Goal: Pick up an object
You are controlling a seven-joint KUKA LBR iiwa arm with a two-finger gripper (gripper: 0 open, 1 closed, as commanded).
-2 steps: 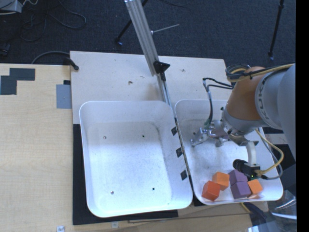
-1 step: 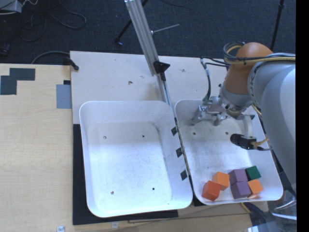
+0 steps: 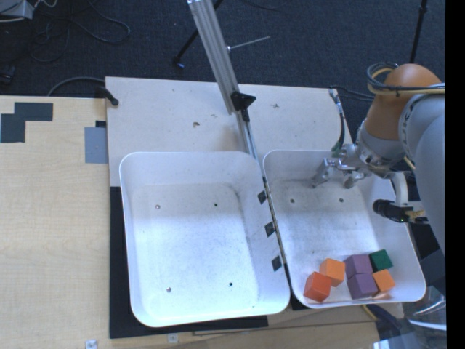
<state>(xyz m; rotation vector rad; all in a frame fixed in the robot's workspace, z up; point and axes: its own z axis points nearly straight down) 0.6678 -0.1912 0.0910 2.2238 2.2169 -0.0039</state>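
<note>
A cluster of small blocks lies in the near corner of the right bin point(image 3: 305, 217): a red-orange cube point(image 3: 317, 286), an orange cube point(image 3: 333, 270), two purple blocks point(image 3: 361, 276), a green cube point(image 3: 381, 259) and another orange block point(image 3: 384, 281). My gripper point(image 3: 333, 180) hangs over the far end of that bin, well away from the blocks. It is open, with nothing between its fingers.
The left bin point(image 3: 145, 195) stands beside the right one, with black clips point(image 3: 269, 227) along the shared wall. A slanted aluminium rail point(image 3: 218, 57) rises behind the bins. The grey arm with its orange band point(image 3: 407, 86) fills the right side.
</note>
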